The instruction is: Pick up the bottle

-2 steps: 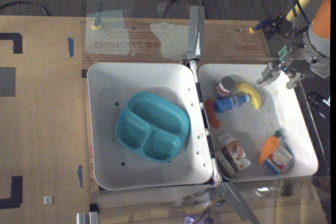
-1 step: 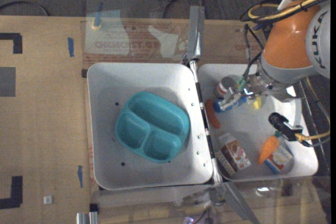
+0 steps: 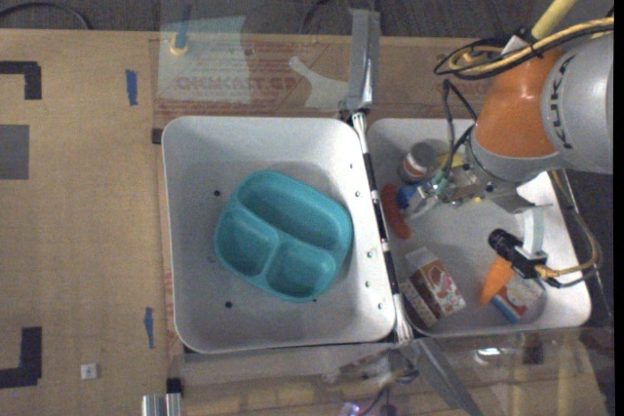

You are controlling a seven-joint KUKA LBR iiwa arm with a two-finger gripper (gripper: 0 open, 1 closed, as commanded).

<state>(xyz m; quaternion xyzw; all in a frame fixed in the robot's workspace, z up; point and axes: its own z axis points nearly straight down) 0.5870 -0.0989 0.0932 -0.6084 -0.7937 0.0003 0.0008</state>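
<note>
Two white bins are seen side by side. L bin (image 3: 185,161) holds a teal 3-compartment tray (image 3: 283,234). R bin (image 3: 575,302) holds the bottle (image 3: 421,161), lying at far-left w/ red cap end, a small carton (image 3: 436,289) at near-left, and an orange item (image 3: 495,280) at near-right. Gripper (image 3: 429,195) is positioned just beside the bottle, near side; finger state can't be told. Arm (image 3: 546,112) is seen entering from R.

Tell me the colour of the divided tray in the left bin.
Teal, a blue-green all over; the divided tray shows plainly in the camera view, lying in the left bin.
</note>
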